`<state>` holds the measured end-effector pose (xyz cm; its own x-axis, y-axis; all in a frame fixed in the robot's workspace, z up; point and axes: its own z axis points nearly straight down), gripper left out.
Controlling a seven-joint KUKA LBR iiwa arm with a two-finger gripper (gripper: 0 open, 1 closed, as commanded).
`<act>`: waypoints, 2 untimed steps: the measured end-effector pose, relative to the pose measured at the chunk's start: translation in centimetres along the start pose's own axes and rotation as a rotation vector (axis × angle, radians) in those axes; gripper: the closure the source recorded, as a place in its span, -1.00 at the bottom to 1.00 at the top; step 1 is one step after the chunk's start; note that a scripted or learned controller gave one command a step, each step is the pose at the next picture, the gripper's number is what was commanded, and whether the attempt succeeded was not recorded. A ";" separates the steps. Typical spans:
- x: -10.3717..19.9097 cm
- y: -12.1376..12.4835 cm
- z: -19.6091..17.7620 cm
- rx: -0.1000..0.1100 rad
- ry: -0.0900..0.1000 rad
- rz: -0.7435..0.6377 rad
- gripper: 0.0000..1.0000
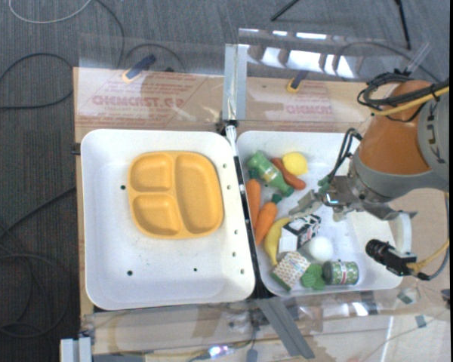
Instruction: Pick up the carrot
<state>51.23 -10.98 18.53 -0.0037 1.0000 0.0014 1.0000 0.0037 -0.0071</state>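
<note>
Three carrots lie in the right bin (377, 277). One carrot (254, 197) lies lengthwise against the bin's left wall. A second carrot (266, 221) slants right beside it. A shorter, redder one (291, 176) lies under the lemon (294, 162). My gripper (318, 200) hangs low over the middle of this bin, right of the carrots and just above a small black-and-white carton (302, 228). I see no carrot in the gripper. The grey wrist with its orange band (392, 138) rises behind it at the right.
Also in the right bin are a green bottle (264, 170), a banana (274, 240), a white ball (320, 248), a green can (340, 272) and a patterned packet (291, 268). The left bin (106, 277) holds an orange divided plate (176, 194). A black cylinder (385, 256) sticks out from the arm.
</note>
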 end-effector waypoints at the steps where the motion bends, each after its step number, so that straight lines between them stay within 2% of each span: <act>1: -0.1 4.8 8.7 -0.001 -0.002 0.092 -1.00; 2: -5.0 13.8 9.7 -0.014 -0.004 0.206 -1.00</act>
<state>64.96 -15.87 8.76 0.2013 0.9795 -0.0028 0.9795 -0.2013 0.0072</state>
